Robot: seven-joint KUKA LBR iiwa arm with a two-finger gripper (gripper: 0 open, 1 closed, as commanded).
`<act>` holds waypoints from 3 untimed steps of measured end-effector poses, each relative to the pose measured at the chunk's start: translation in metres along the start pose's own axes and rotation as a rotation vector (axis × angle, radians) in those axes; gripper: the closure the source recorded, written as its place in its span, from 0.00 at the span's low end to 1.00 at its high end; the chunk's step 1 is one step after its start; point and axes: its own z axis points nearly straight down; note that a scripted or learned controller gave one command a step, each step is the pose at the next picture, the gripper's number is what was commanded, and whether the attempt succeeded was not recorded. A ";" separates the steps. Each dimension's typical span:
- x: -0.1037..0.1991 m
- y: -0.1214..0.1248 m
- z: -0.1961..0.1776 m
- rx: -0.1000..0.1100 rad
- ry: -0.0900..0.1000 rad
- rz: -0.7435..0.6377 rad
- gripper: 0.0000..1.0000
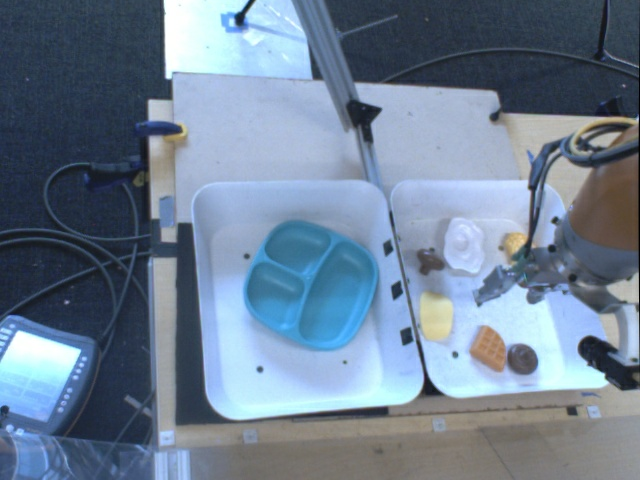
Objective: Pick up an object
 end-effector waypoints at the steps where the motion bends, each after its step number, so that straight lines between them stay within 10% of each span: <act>1: 0.000 0.000 0.000 -0.001 0.000 0.002 0.00; 3: 0.006 -0.008 0.086 0.004 0.000 0.003 0.00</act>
